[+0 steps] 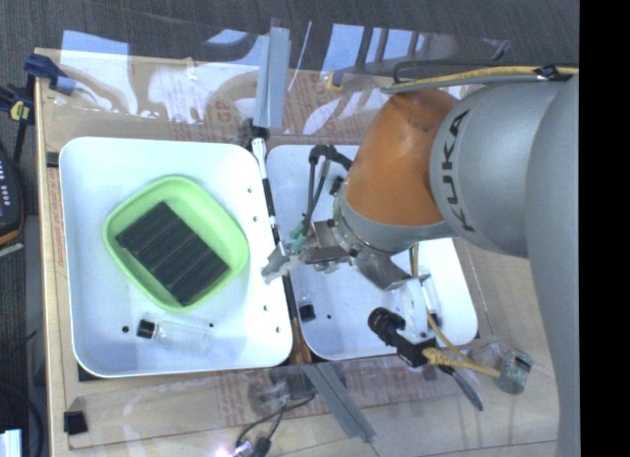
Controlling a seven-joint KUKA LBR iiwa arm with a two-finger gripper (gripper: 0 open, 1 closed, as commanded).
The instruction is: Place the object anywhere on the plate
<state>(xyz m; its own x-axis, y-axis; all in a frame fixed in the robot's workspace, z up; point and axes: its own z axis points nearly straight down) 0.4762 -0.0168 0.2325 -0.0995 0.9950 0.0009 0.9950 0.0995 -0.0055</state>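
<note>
The plate is the landmark here: a lime-green squarish dish lying in the left bin, with a dark ribbed slab lying on it already, set at a slant.

The likeliest object for the task is a small clear vial with a black cap, lying on the bin floor just below the plate, near its lower edge but not touching it. Its long axis runs nearly parallel to that lower edge, cap end pointing away from the arm.

The arm stands to the right of the plate, over the right bin, its orange band and grey body hiding much of that bin. The gripper reaches toward the plate and sits just off its right edge, about over the wall between the two bins. I cannot tell whether it is spread or pressed together — the tip is small and cluttered — and nothing can be seen held in it.

So the relation that matters: the vial lies to the left of the gripper and lower in the view, beyond the plate's lower right corner. By my judgement the pick is not yet done; the tool would have to cross into the left bin and come down across the vial's short axis, then carry it a short way up onto the plate — the slab leaves only the green rim area free
</note>
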